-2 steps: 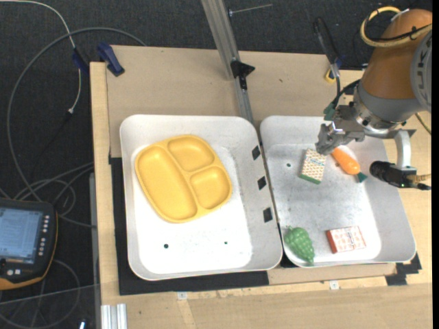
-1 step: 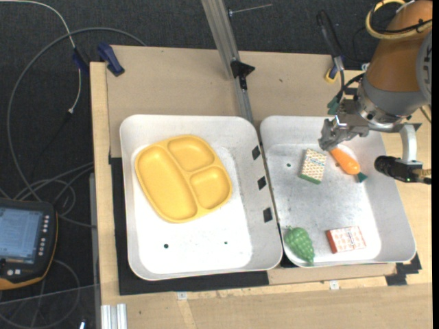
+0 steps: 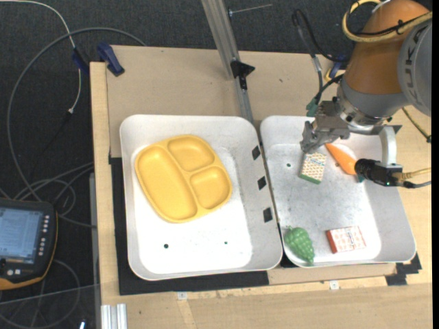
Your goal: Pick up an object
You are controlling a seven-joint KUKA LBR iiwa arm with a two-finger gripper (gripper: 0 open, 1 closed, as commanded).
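- Tool (image 3: pixel 317 137) sat low over the upper part of the right bin (image 3: pixel 384 252), its tip right at the top edge of a small checkered card (image 3: pixel 313 168).
- The card looked tilted and possibly hanging just under the tip — whether it was lifted or lying on the bin floor, couldn't tell from this slanted view.
- Tool opening: couldn't tell; the wrist body covered the tip, so no grasp could be confirmed.
- Orange carrot-shaped piece (image 3: pixel 341 155) lay just beside the tool on its right, apparently untouched.
- Green lumpy toy (image 3: pixel 300 244) sat on the bin's near-left corner, and a red-and-white box (image 3: pixel 346 239) lay near the bottom edge — both well apart from the tool.
- Left bin (image 3: pixel 140 252) held a yellow divided plate (image 3: pixel 184 177), nowhere near the arm.
- Judgement: approach to a target looked done, with the card the likely pick. Left to do: secure the grasp, if not already made, and a clear lift off the bin. Task was not demonstrably complete.
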